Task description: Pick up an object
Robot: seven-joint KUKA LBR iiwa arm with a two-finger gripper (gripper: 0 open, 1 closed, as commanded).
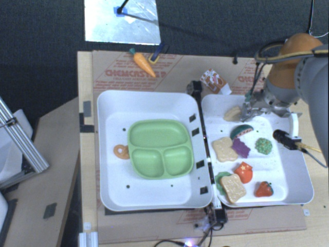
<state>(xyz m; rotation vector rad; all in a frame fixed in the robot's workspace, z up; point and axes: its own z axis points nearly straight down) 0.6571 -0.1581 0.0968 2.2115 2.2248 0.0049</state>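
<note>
My gripper (249, 112) hangs low over the far end of the right bin (303, 181). A beige toy piece (232, 113) lies just to its left, touching or nearly touching it. Toy foods are spread through this bin. A watermelon slice (241, 131) is below the gripper, then a bread slice (224, 149), purple grapes (240, 147) and broccoli (263, 146). Nearer the front lie a red pepper (244, 172), a strawberry (264, 189) and a piece of toast (234, 188) on a green leaf (221, 177).
The left bin (110, 112) holds a green divided plate (159, 148) and a small orange ring (122, 152). Behind the bins, on the cardboard, lie a toy carrot (144, 64) and a red-and-white packet (213, 80). A foil sheet (122, 14) lies further back.
</note>
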